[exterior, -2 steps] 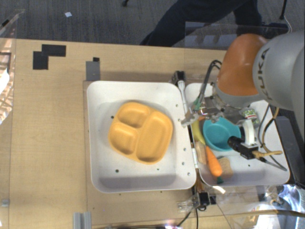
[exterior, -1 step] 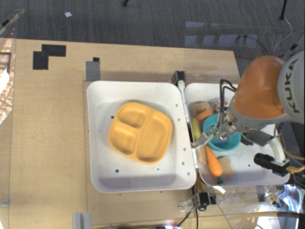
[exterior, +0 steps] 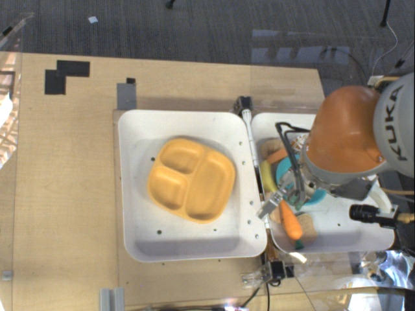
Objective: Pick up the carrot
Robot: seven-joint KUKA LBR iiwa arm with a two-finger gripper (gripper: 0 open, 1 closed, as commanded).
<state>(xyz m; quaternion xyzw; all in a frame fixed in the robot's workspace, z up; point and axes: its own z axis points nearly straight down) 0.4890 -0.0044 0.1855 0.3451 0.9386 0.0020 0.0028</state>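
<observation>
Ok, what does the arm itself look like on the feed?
The arm is grey with a large rounded orange band above the wrist, and black KUKA lettering on the grey casing. Black cables loop down the wrist to a metallic pincer.

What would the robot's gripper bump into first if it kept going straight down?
Most likely the orange carrot. The gripper points down into the right white bin, right at the carrot's upper end. Depth is hard to judge, so it may already be touching.
</observation>
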